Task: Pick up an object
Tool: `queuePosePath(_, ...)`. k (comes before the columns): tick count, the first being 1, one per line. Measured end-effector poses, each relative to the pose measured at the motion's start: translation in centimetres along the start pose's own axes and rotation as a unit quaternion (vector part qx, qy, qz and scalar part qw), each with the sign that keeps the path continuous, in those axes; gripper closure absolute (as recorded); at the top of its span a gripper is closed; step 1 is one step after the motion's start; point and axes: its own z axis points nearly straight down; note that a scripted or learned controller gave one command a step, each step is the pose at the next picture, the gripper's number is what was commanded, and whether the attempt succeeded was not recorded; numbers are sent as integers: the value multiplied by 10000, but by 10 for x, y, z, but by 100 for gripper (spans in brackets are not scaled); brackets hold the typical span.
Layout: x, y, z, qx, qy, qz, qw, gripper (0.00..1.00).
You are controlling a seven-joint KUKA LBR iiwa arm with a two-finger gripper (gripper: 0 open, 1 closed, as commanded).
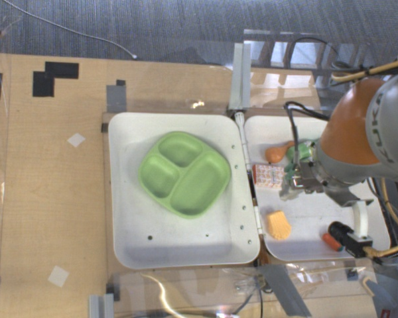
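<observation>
My gripper (294,185) hangs low over the middle of the right bin (316,246), reaching in from the right under the grey and orange arm. Just left of it lies a small box with a red and white pattern (267,175). Behind it, an orange carrot-like piece (276,154) and a green object (303,151) lie together, the green one partly hidden by the wrist. A yellow-orange block (278,224) rests nearer the front of this bin. I see nothing held in the gripper.
The left bin (132,244) holds a green divided plate (184,173) with three compartments. A raised wall (247,177) separates the two bins. The arm's body covers the right part of the right bin.
</observation>
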Motion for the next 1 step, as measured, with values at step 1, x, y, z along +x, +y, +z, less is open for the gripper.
queuePosePath(1, 22, -9, 2, 29, -12, 3000, 9539, 100)
